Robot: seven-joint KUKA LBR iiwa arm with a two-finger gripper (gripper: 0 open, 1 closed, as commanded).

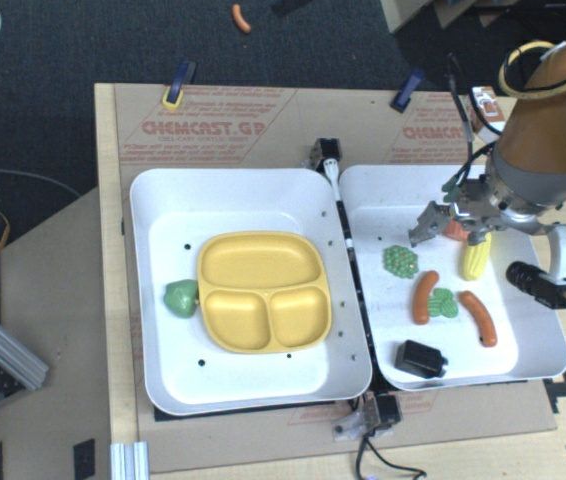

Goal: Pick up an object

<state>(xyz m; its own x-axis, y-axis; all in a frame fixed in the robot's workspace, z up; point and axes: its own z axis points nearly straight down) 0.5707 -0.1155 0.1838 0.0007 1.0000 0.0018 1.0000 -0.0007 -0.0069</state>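
In the right bin (388, 186) my gripper (452, 228) hangs low near the back, open, its grey fingers (425, 228) spread. A small red-orange piece (455, 233) shows between them; I cannot tell whether they touch it. A yellow corn cob (475, 258) lies just in front of the gripper. A knobbly green piece (400, 261) sits to its left. Further forward lie an orange sausage (424, 296), a leafy green piece (445, 304), a second sausage (479, 317) and a black block (421, 358).
The left bin (223, 193) holds a yellow three-compartment plate (263, 290) with a green lump (181, 297) at its left side. Black cables and a black fitting (538, 283) hang at the right bin's right wall, below the arm.
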